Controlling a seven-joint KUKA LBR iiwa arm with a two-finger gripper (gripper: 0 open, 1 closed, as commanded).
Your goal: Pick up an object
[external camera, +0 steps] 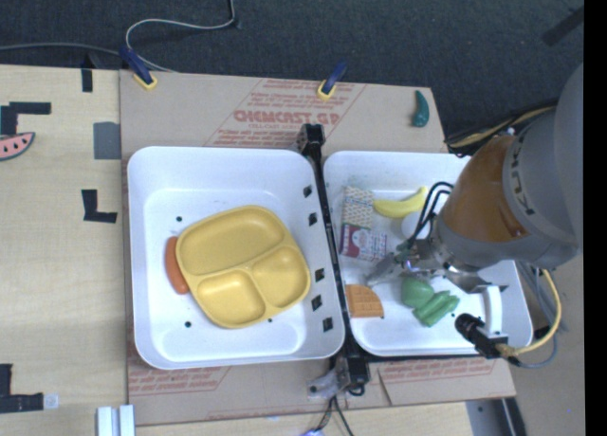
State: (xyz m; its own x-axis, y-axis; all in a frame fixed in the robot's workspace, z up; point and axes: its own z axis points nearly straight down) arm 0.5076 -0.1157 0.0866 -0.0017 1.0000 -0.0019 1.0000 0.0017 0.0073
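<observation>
The green toy (427,302) lies in the right bin (379,330), just right of the orange waffle piece (364,302) and below the banana (398,204). It looks like light, stiff, smooth plastic, likely to slip, so a pinch across its narrower middle seems best. The gripper (403,266) hangs just above and left of it, touching or nearly so; whether it is wide or narrow I cannot tell. The bin's floor is flat, white and glossy, crowded with a small carton (356,240). The left bin (152,235) holds a yellow divided plate (243,265).
</observation>
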